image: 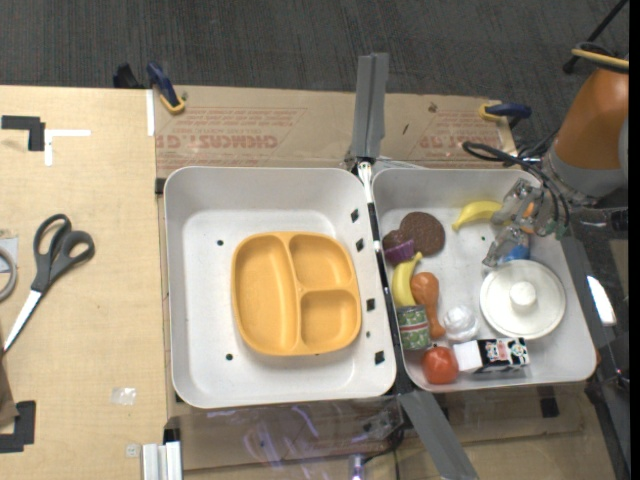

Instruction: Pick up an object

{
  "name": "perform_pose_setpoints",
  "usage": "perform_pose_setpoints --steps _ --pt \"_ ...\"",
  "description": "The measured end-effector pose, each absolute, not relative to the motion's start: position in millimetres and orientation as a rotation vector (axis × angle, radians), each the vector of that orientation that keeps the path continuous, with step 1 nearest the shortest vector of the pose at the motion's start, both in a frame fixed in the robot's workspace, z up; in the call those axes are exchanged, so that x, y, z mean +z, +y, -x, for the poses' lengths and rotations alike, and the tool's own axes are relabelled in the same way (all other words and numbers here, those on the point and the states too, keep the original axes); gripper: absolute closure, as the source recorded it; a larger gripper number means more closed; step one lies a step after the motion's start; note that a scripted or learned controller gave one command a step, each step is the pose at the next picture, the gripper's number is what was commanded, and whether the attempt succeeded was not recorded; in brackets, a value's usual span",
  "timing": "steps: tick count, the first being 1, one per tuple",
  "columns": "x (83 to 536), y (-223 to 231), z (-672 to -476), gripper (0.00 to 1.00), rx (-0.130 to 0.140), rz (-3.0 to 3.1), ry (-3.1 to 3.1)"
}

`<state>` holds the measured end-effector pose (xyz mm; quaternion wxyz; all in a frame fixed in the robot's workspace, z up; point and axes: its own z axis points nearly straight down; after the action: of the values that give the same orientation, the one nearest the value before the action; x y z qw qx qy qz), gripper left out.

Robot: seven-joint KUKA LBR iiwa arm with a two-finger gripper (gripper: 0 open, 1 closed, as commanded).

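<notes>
Over the right bin (575, 363) the gripper (512, 230) hangs low, its fingers slightly parted with nothing between them; below it sits a white lid (522, 299). Banana (477, 212), brown disc (421, 232), tomato (439, 365) and can (412, 328) lie nearby; an orange tray (296, 292) fills the left bin (190, 298)
</notes>
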<state>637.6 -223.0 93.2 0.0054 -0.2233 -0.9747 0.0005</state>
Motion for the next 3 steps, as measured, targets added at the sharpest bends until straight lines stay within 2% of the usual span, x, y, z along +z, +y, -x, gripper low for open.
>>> perform_pose_setpoints --steps 1,2,3 --pt "106 -223 -642.6 1.00 0.005 0.700 -3.074" --pt "237 -188 -637.7 1.00 0.002 0.637 -3.082" --pt "97 -222 -618.1 1.00 0.002 0.350 -3.126"
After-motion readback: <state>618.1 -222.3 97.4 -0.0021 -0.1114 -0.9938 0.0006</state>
